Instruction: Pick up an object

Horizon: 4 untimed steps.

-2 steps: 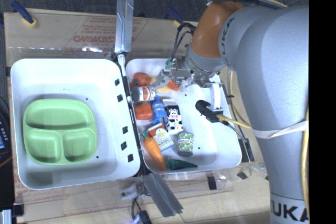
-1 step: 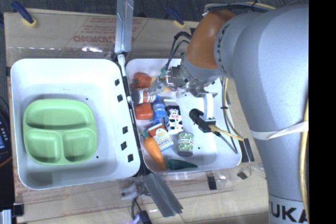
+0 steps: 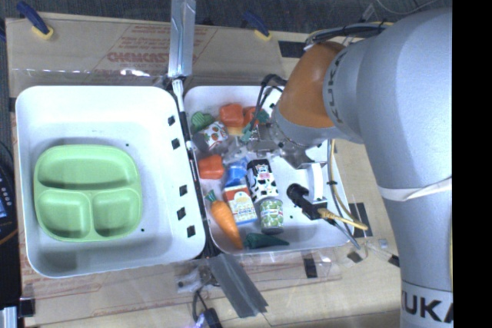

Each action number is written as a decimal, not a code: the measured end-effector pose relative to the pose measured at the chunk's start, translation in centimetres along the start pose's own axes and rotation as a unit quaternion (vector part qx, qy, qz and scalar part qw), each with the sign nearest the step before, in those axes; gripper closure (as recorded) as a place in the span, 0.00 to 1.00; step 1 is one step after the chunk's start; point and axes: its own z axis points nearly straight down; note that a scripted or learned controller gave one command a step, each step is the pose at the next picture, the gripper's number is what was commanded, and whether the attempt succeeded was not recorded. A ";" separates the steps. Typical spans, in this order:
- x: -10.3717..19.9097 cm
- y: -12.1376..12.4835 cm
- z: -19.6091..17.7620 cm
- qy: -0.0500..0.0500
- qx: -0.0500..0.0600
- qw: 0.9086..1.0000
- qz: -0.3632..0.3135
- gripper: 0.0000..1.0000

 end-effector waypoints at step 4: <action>-3.9 -9.3 -16.5 0.007 0.011 0.985 -0.173 1.00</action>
